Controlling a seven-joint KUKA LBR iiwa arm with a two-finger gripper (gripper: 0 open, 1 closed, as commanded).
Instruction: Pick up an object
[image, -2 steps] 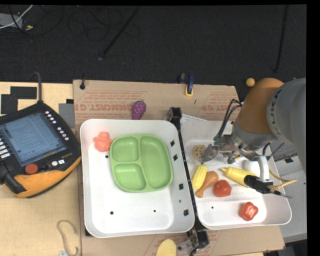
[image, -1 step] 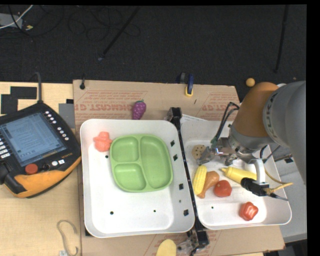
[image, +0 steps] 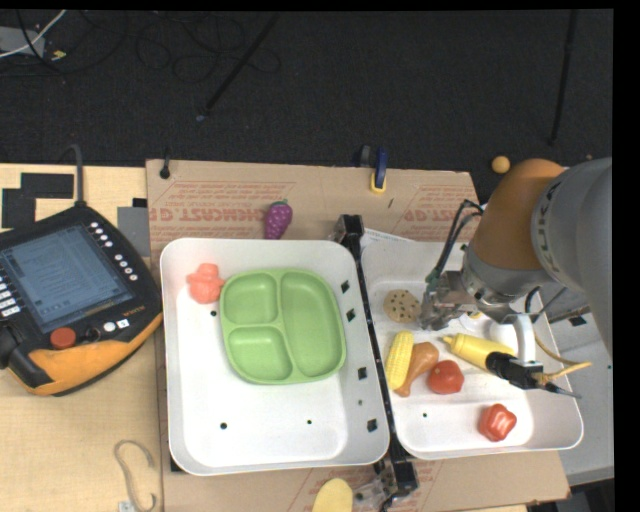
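Nearest, below the gripper (image: 437, 312), the corn cob (image: 399, 360) lies in the right bin (image: 560, 440), long axis running toward it. A cookie (image: 402, 304) sits just left. Whether it grips anything cannot be told. Cardboard (image: 220, 205) lettering beyond is reversed, unreadable.

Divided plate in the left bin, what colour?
Light green, plain; the divided plate shows clearly in the camera view.

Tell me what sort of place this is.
Probably a robotics lab bench for grasping trials. Two white bins sit on cardboard, one holding toy food such as plastic corn, a teach pendant lies at the left, and a robot arm reaches in.
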